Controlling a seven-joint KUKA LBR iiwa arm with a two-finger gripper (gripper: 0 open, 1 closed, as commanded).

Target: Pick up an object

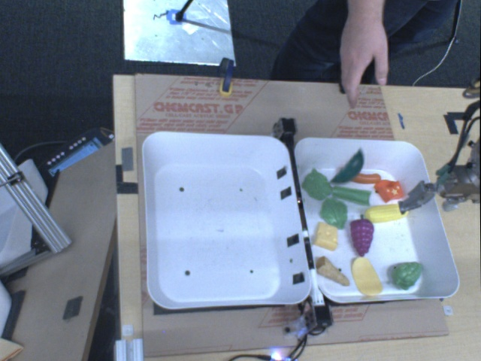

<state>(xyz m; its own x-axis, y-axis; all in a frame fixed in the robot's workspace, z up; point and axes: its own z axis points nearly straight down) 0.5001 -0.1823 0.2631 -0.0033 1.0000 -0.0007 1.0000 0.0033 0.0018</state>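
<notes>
The right bin [432, 235] holds several toy foods. Among them are a yellow corn cob [382, 214], a red pepper [389, 190], a long green cucumber [351, 195], purple grapes [361, 235], a yellow cheese block [326, 236] and a green broccoli [406, 274]. My gripper [415, 198] reaches in from the right edge, low over the bin. Its grey tip lies just right of the corn cob and below the red pepper. I see nothing held in it.
The left bin [218, 216] lies beside the right one, with black clips along the shared rim [294, 216]. A person's hand [364, 47] hangs over the bench's far edge, above the right bin. Cables and fittings [462, 126] stand at the far right.
</notes>
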